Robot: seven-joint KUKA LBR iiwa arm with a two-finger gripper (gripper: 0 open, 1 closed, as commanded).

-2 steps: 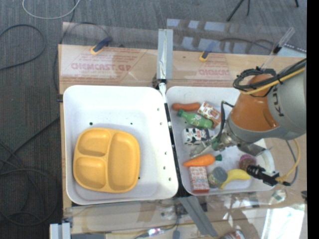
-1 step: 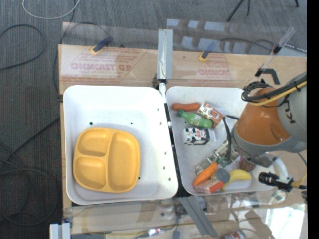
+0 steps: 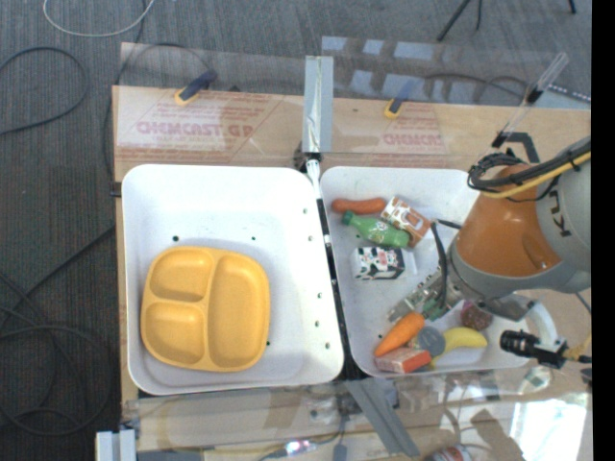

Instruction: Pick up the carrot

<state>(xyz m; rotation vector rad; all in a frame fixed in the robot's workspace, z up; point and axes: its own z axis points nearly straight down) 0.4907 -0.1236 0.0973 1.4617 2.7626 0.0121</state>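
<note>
The carrot (image 3: 400,333) lies in the right bin (image 3: 357,301) near its front edge, tilted, with its thick end up and to the right. The gripper (image 3: 421,301) hangs just above and to the right of the carrot's thick end, under the arm's orange band (image 3: 500,240). It is very close to the carrot, and I cannot tell whether they touch. Nothing shows clearly inside the gripper.
Around the carrot are a red block (image 3: 405,360), a grey disc (image 3: 430,340), a banana (image 3: 466,338) and a dark red item (image 3: 476,315). Farther back lie a cow-print carton (image 3: 378,263), a green bottle (image 3: 377,230), a sausage (image 3: 357,206) and an orange carton (image 3: 407,218). The left bin holds a yellow divided tray (image 3: 205,307).
</note>
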